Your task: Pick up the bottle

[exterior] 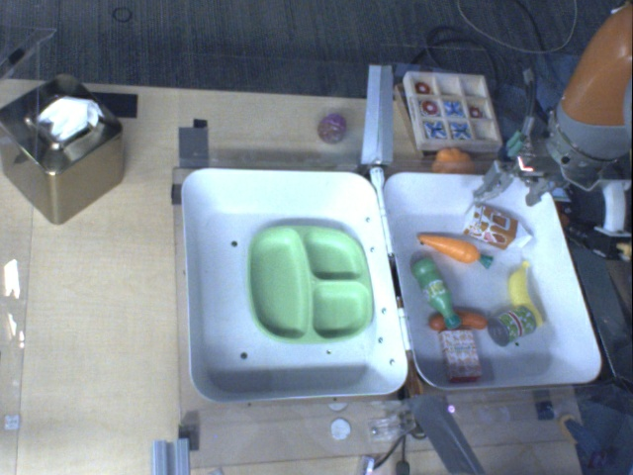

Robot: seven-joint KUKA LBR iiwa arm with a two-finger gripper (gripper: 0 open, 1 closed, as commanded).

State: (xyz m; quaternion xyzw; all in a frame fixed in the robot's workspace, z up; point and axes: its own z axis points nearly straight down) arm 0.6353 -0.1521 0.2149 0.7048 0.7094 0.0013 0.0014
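Fingers (514,178) hang over the far edge of the right bin (584,354); two grey prongs look spread apart, nothing between them. Arm (598,87) comes in from the right, orange band above the wrist. Just near of the fingers, a small snack packet (492,227) lies flat in the bin. Beside it, toward the near side, a carrot (451,248). The green bottle (433,289) lies on its side in the left part of the right bin, well apart from the fingers, its near end by a small orange piece (473,319). Right of that: a banana (520,286) and a green can (512,326). A reddish box (461,354) sits at the near wall. Left bin (213,265) holds a green divided tray (310,282). On the desk (89,344), far left, a tan box (61,156).
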